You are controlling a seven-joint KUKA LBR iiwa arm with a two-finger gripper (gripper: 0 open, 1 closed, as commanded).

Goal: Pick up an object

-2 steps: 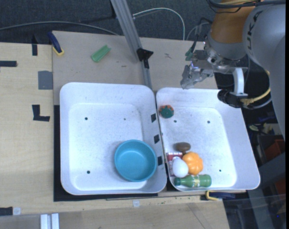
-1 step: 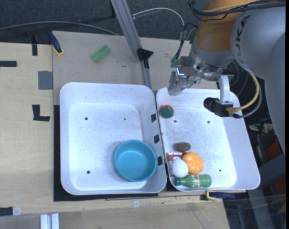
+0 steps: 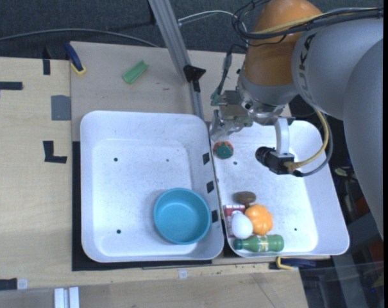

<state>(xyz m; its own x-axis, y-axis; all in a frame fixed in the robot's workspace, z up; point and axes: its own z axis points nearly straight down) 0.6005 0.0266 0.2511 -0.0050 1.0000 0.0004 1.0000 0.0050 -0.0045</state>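
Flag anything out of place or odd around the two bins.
A green block lies on the bench behind the left bin, outside both bins. In the right bin, the green bottle lies on its side against the front wall. Nothing looks spilled or broken.

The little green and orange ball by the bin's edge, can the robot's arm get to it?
Probably yes. The gripper hangs right above the little ball in the right bin, and nothing lies over it. The bin's wall sits close beside it, which might make grabbing tricky.
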